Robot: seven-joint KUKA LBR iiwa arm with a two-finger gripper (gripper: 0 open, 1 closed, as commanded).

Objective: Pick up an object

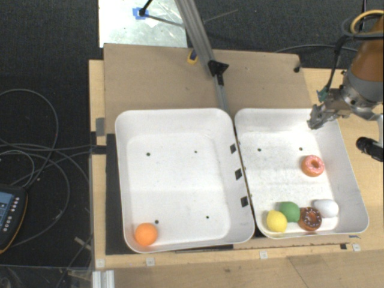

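Right now the tool [316, 120] is hovering over the right bin's [282, 143] far corner, its grip impossible to make out, while the pink doughnut [312, 165] is lying below it, well apart

A tan wooden bench [198, 77] fills the middle of the frame. Directly on it sit two shallow white bins side by side: the left bin [129, 161] at centre-left and the right bin [348, 179] at centre-right, their inner rims touching along black clips [238, 173].
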